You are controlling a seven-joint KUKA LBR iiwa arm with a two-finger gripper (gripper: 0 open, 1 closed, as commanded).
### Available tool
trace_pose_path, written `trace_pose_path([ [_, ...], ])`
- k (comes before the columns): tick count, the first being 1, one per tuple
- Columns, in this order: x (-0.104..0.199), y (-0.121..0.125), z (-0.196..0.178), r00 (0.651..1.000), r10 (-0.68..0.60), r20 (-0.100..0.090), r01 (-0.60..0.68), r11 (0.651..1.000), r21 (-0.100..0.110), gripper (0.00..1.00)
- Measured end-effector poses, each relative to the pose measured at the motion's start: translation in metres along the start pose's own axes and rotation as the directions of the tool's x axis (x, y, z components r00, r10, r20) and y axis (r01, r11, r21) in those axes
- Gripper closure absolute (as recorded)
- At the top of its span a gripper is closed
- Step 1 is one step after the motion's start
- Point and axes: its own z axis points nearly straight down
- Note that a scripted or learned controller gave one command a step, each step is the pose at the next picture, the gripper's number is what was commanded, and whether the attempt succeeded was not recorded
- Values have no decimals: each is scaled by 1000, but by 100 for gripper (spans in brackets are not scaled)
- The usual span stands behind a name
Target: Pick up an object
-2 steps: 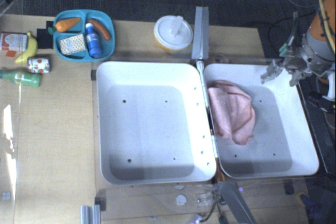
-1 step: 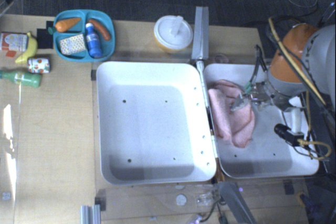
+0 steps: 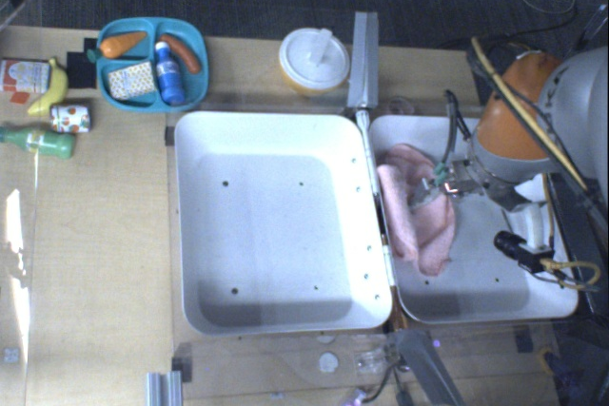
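Reaching in from the right, the tool [image 3: 430, 185] sits on a crumpled pink cloth [image 3: 416, 216] in the right bin [image 3: 476, 295]; whether it is clenched cannot be told. The soft, limp fabric lies against the smooth white plastic wall and could slip free or snag on the divider if pinched thinly.

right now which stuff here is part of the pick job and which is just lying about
Part of the job:
- pink cloth in the right bin
- gripper, down at the cloth

Lying about:
- left bin
- blue divided tray of toy food
- white lidded cup
- banana, small can, green bottle
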Motion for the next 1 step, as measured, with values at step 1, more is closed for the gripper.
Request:
trace_pose_path([
  [1,1,3,-12,1000,-2,0,2,1000,-6,100],
])
